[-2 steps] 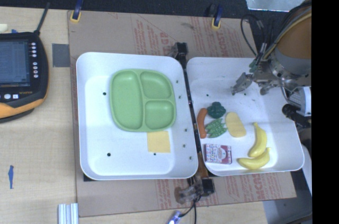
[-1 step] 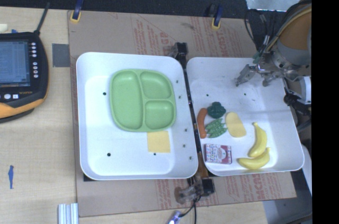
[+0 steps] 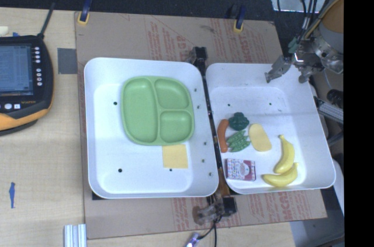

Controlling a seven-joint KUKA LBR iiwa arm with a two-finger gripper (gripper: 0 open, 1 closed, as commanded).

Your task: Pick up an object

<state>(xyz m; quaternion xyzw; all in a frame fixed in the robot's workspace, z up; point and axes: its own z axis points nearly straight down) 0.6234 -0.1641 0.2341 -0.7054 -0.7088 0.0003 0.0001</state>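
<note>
The things I could pick sit bunched in the near half of the right bin (image 3: 304,117): a banana (image 3: 282,165), a pale yellow oval piece (image 3: 260,138), a carrot (image 3: 222,135), two green vegetable pieces (image 3: 238,130) and a small red-and-white carton (image 3: 240,169). The gripper (image 3: 290,68) hangs over that bin's far right corner, well apart from all of them, with its two fingers spread and nothing between them.

The risk I see is crowding — the carrot, greens and oval piece lie touching or just beside one another, so a descent there could shove a neighbour or close on two things. The banana lies near the bin's wall, which could block a finger.

The left bin (image 3: 102,123) holds a green divided plate (image 3: 156,110) and a flat yellow square (image 3: 175,156). Both bins rest on brown cardboard (image 3: 146,35) over a wooden bench — a control pendant (image 3: 20,82) lies at its left.
</note>
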